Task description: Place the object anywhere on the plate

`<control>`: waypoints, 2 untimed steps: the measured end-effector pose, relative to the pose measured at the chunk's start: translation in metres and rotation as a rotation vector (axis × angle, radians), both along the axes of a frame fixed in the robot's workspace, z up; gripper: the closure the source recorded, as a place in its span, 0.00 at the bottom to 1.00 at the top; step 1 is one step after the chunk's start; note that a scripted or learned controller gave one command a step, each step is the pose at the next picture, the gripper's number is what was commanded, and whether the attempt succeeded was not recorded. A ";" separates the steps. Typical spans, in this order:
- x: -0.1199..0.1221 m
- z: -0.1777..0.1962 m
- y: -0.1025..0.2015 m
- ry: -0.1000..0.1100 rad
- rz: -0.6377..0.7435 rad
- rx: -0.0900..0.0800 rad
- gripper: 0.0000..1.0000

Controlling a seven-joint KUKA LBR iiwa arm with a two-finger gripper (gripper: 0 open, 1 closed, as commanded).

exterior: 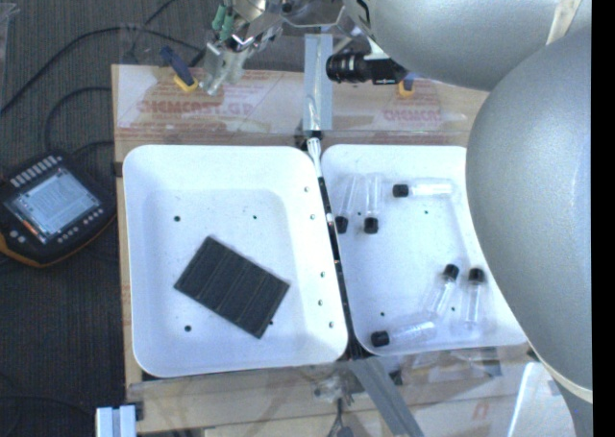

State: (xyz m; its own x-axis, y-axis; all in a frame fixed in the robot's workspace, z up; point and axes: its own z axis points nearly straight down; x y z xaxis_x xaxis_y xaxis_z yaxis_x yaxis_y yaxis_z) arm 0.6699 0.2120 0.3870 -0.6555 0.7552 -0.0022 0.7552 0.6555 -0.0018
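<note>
A dark ribbed rectangular plate (232, 286) lies flat and turned at an angle in the left white bin (154, 195), toward its front. Several clear vials with black caps lie in the right white bin (404, 233), among them one (423, 190) near the back and one (404, 334) at the front. My gripper (213, 70) hangs high above the board behind the left bin's back edge, well away from the plate and the vials. What it carries, if anything, is too small and blurred to make out.
The arm's large grey body (538, 166) covers the right bin's right side. A metal post (316, 89) stands behind the seam between the bins. A blue and yellow clamp (179, 68) sits on the back board. On the floor at left lies a teach pendant (50, 209).
</note>
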 end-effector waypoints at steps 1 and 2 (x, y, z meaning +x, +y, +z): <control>0.001 0.007 0.001 0.001 0.000 -0.004 1.00; 0.003 0.013 0.001 0.002 0.000 -0.009 1.00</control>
